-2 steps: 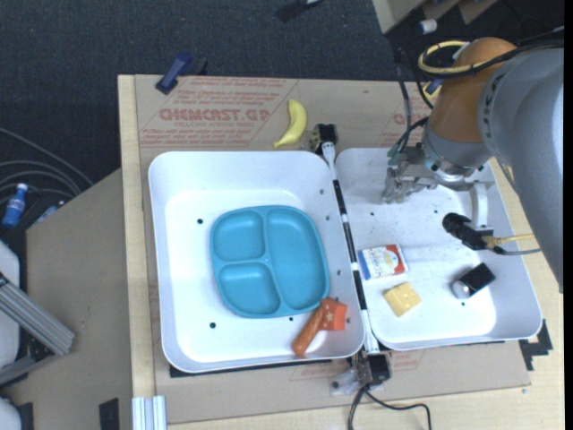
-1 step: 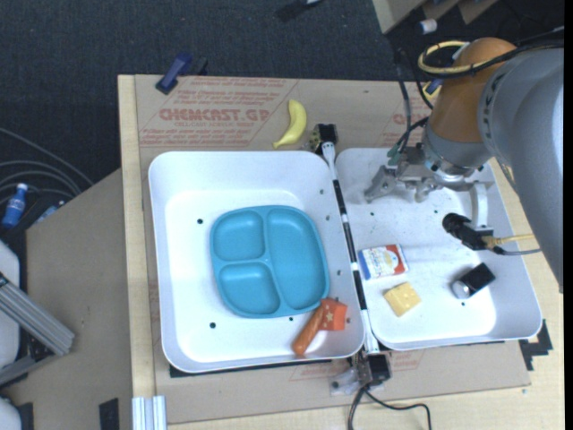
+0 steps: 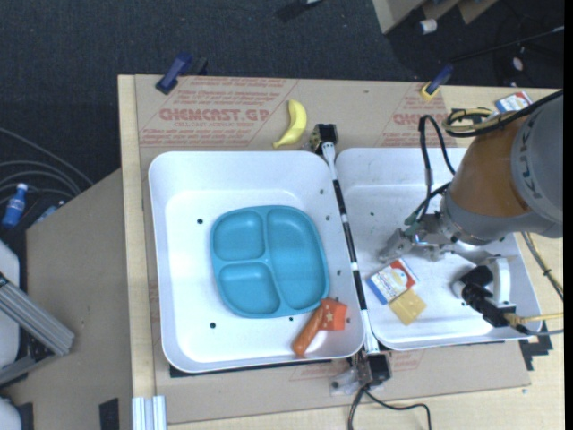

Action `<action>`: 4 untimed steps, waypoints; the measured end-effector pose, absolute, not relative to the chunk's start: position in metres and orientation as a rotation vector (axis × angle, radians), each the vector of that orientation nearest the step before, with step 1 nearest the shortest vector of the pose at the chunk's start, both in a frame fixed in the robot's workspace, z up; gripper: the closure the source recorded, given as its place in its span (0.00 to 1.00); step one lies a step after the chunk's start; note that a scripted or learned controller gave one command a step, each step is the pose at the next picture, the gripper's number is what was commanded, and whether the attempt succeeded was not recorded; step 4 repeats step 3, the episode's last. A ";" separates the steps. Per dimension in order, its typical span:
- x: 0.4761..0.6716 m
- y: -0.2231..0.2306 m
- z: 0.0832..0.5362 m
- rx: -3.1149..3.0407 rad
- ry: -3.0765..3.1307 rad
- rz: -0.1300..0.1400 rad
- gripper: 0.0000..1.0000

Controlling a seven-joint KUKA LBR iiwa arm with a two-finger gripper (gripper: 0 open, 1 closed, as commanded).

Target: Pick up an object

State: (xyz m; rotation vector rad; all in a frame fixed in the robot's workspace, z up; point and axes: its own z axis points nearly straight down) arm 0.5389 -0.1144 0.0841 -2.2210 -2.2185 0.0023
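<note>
Brown tabletop [image 3: 224, 115] carrying two white bins side by side, arm reaching in from the right.

Left bin [image 3: 179, 182] holds a blue divided plate [image 3: 269, 260] and an orange toy [image 3: 320, 326] at its near right corner. Right bin [image 3: 385, 164] holds a small packet [image 3: 393, 279] touching a tan cracker [image 3: 408, 307]. The pincer [image 3: 403, 243] hovers just above the packet; whether it is wide or narrow cannot be told. A banana [image 3: 292, 124] lies outside, behind the left bin.
</note>
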 end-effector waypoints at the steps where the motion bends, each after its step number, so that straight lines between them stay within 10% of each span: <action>1: 0.540 -0.114 0.094 -2.223 -2.219 -0.001 1.00; 2: 0.543 -0.097 0.257 -2.222 -2.223 -0.002 1.00; 3: 0.542 -0.096 0.256 -2.221 -2.222 0.000 0.00; 4: 0.542 -0.096 0.256 -2.221 -2.222 0.000 0.00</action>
